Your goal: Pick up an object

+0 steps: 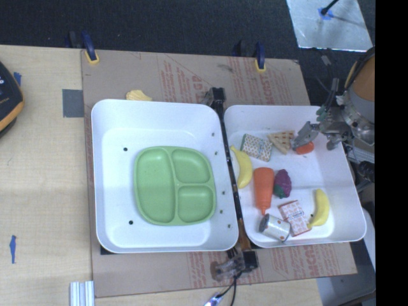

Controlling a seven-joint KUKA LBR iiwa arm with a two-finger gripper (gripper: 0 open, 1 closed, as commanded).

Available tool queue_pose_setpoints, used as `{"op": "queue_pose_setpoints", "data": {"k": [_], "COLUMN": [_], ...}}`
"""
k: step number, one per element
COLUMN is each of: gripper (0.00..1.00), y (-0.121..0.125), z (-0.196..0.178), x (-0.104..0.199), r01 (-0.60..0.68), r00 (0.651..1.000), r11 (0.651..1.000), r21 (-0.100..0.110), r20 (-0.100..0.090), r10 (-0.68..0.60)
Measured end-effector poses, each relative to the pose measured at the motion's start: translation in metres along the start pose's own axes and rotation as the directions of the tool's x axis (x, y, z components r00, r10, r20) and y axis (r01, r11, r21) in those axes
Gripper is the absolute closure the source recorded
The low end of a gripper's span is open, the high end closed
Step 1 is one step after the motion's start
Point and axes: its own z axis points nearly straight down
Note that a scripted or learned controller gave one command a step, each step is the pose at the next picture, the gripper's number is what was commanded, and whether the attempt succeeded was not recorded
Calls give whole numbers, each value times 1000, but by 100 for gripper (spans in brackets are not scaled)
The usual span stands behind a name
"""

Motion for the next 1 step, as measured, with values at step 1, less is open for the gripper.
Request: {"op": "queue_pose_setpoints", "data": {"k": [1], "gripper": [0], "y": [-41], "z": [79], "x": [59], "r01": [1], "r00": [1000], "r11": [1000], "r21": [2], "r20": [0], "r10": [-1]}}
